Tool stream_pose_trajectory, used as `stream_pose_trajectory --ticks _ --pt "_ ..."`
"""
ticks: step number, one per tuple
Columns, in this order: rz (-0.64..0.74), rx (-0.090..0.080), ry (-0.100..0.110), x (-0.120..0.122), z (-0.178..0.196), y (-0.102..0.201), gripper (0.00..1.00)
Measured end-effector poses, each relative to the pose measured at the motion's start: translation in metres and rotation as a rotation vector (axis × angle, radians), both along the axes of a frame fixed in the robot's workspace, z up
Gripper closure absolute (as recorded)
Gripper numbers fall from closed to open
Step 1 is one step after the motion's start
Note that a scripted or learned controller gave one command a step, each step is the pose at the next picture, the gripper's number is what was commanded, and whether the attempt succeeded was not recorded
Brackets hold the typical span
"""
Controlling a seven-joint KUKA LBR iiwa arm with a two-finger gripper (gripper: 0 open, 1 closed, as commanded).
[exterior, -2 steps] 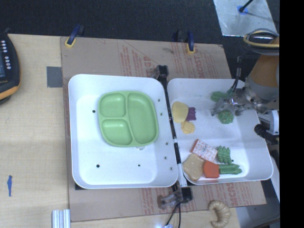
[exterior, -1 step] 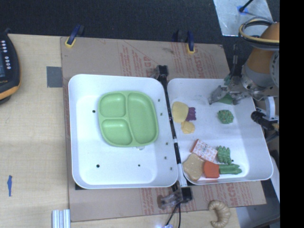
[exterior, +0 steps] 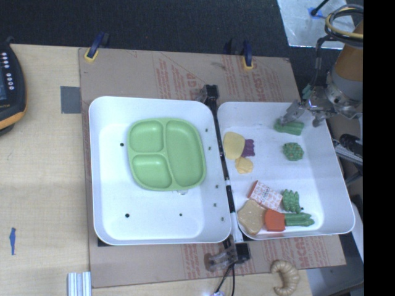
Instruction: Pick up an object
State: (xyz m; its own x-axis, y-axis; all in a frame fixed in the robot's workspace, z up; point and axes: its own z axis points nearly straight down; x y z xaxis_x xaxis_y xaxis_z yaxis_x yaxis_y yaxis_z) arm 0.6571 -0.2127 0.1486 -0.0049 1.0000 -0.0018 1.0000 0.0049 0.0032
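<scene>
A tan croissant-looking toy (exterior: 285, 275) is sitting on the tabletop (exterior: 43, 190) at the bottom edge, just outside the bins. In the right bin (exterior: 321, 165), a green piece (exterior: 289, 127) is lying near the far corner, and the gripper (exterior: 302, 111) is hovering right over it; can't tell how far its fingers are spread or if they're gripping it. The left bin (exterior: 111, 221) is carrying a green divided plate (exterior: 166, 153).

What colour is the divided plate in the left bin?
Light green. The divided plate shows best in the camera view, lying in the white left bin.
</scene>
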Motion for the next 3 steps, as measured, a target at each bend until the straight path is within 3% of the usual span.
stream_pose_trajectory --ticks 1,2,3 --pt "0.004 0.002 0.012 -0.002 -0.060 0.002 0.00" --pt "0.005 0.002 0.008 -0.001 -0.057 0.001 0.00" --pt "-0.002 0.003 0.011 -0.057 -0.050 0.001 0.00"
